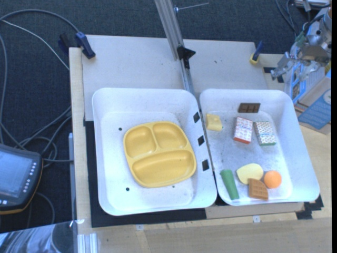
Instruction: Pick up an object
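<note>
Left bin [105, 141] is occupied by a yellow divided tray [159, 153]. Right bin [295, 136] is scattered with small objects: green cylinder [229, 184], orange ball [272, 179], brown block [249, 108]. Hand [295, 62] is seen beyond the right bin's far corner; its state cannot be told.

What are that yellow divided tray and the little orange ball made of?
The yellow three-compartment tray looks like moulded plastic: one even colour, rounded edges, a soft sheen. The small orange ball in the right white bin seems to be a plastic toy fruit, smooth and evenly coloured, though its surface is too small to judge surely.
</note>
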### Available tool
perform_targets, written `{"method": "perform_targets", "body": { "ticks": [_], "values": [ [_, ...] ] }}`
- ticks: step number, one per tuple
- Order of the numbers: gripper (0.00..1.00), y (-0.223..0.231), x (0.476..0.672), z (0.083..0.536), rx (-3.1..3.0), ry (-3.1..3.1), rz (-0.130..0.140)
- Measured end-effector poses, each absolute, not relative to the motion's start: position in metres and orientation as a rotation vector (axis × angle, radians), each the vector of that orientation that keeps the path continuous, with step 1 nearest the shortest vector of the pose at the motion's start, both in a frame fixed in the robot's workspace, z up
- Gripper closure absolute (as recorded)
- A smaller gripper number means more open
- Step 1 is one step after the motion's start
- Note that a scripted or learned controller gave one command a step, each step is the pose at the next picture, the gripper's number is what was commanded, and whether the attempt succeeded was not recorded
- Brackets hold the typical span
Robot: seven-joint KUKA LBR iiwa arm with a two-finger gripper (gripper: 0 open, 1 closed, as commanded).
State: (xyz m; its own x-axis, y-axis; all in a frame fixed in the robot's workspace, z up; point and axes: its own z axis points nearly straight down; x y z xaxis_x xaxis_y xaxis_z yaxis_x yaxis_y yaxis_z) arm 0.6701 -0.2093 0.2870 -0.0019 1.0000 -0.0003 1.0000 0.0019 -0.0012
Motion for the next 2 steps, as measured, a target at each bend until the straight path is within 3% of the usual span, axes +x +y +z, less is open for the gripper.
{"method": "perform_targets", "body": {
  "ticks": [1, 2],
  "values": [
    [0.00, -0.209, 0.670, 0.287, -2.219, -2.223, 0.003],
    [0.00, -0.208, 0.672, 0.224, -2.216, -2.219, 0.006]
  ]
}}
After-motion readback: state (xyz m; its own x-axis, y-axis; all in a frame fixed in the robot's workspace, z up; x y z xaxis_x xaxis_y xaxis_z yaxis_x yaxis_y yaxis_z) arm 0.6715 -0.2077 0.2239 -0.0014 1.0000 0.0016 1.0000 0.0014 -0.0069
